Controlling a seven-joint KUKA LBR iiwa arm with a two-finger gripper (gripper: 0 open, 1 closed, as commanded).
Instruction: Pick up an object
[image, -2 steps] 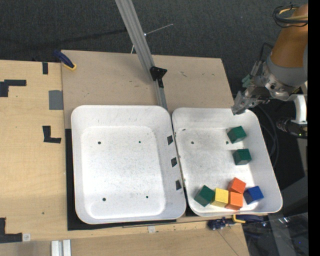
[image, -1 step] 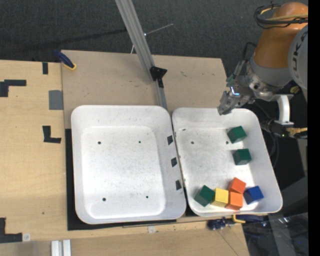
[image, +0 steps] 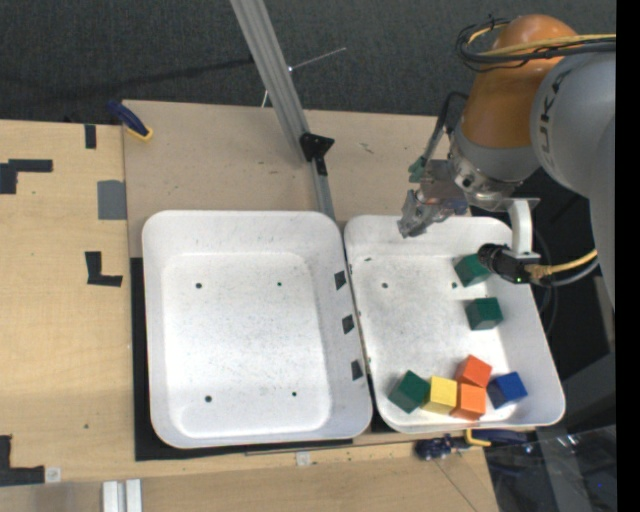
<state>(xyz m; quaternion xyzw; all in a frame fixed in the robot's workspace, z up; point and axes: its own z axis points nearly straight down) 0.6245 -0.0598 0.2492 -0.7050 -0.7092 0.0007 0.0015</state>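
One claw (image: 416, 222) hangs at the end of the grey arm (image: 580, 110), just over the far rim of the right bin (image: 400, 300), its tip pointing down and slightly left; nothing can be seen between its tips, and whether it is open or shut I cannot tell at this size. Below and to the right of it, inside the right bin, a dark green block (image: 471, 269) lies near the right wall, with a second dark green block (image: 484, 313) a little nearer the camera. Further toward the near edge of that bin sits a cluster: a green block (image: 409, 391) touching a yellow block (image: 443, 393), then two orange blocks (image: 472, 385) stacked or pressed together, and a blue block (image: 508, 388) just beside them. The left bin (image: 160, 300) lies alongside, touching the right one. Both bins rest on a tan desk (image: 60, 330), and a slanted metal post (image: 285, 90) rises behind them.
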